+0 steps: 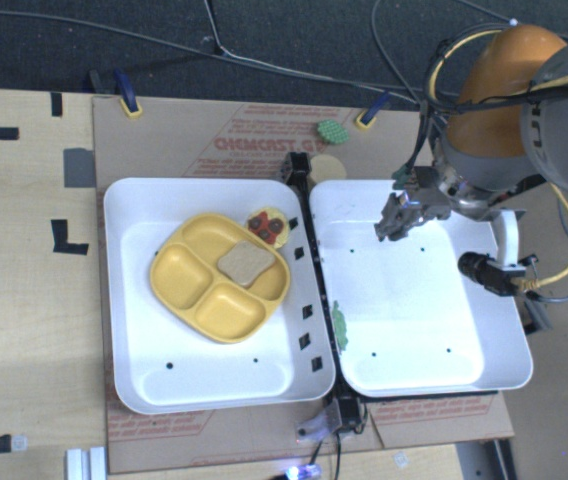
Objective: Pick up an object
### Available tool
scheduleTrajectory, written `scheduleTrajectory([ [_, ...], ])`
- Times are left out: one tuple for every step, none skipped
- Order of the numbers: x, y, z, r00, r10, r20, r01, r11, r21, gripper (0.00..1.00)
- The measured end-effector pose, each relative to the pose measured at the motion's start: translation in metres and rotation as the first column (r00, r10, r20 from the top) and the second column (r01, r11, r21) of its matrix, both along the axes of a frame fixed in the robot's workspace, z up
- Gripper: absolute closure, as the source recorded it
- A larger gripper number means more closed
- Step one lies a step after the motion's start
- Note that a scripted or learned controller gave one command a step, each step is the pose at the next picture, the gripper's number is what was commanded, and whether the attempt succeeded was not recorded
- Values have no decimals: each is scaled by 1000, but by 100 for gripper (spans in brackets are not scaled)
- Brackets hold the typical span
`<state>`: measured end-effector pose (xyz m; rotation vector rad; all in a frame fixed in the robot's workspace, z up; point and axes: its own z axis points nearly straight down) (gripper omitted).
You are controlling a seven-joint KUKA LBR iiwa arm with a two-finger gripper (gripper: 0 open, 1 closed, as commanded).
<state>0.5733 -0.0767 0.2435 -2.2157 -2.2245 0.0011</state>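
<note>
Claw (392, 224) over right bin (464, 363); yellow tray (189, 278) well apart, left bin (134, 368).

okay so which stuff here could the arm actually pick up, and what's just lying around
Candidates to pick up: yellow divided plate, tan slice on it, dark red item, small green piece. The gripper hangs over the right bin.

Lying about: green object on the cardboard, blue clamps.

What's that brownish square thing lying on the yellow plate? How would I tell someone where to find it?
Look in the left white bin, which holds a yellow divided tray. The flat tan square, like a slice of toast, lies near the tray's middle ridge. Its neighbour at the tray's upper right is a dark red-and-black lump.
</note>
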Motion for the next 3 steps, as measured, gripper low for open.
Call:
scheduleTrajectory([
  [-18,40,-8,1000,0,-2,0,1000,0,100],
  [-35,91,-23,1000,1,-2,-1,1000,0,100],
  [-53,133,-27,1000,1,-2,-1,1000,0,100],
])
